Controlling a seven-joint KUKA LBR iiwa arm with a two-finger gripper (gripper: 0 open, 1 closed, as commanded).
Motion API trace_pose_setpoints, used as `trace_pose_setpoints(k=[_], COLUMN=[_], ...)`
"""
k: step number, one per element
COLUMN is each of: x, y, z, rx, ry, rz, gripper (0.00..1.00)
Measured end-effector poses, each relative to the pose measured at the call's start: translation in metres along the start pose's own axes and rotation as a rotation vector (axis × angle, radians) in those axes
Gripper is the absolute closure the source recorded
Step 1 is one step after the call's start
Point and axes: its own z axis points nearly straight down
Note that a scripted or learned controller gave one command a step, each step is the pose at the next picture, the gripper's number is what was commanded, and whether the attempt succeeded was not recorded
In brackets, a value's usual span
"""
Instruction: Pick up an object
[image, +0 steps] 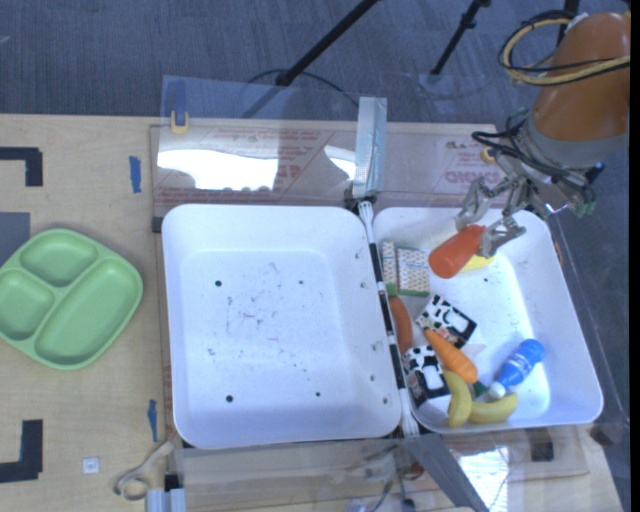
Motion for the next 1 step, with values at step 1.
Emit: trace_pose_setpoints(k=[1], x=[-0.0036], y=[0.0097], z=[-0.006], rx=[0.0], ry=[0.0], rz=[-0.14], gripper=[1.0])
